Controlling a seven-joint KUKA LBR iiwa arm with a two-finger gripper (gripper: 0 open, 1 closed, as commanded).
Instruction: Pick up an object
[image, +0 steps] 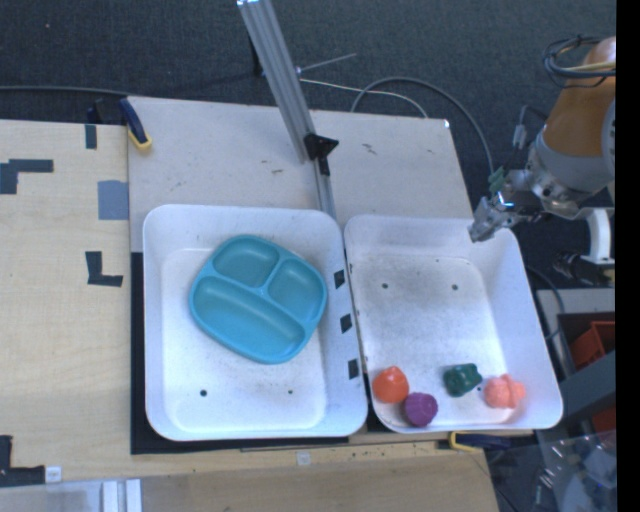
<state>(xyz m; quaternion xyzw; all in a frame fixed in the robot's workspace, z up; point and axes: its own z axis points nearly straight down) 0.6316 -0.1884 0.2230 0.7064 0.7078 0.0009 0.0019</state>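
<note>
From my remote station, the grey two-finger gripper (482, 228), grip state indeterminate, hovers over the right white bin's (520, 280) far-right corner; the small orange, purple, green and pink toys (421, 408) lie along the near wall.

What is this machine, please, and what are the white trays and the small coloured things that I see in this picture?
This is one camera picture, taken from above the bench at a slant. The grey robot arm with an orange band reaches in from the right; its two-finger gripper hangs over the far right corner of the right shallow white bin and holds nothing visible. Along that bin's near edge lie four small toys: an orange one, a purple one, a dark green one and a pink-orange one. The left white bin holds a light blue divided plastic plate. The arm is meant to pick up an object.
</note>
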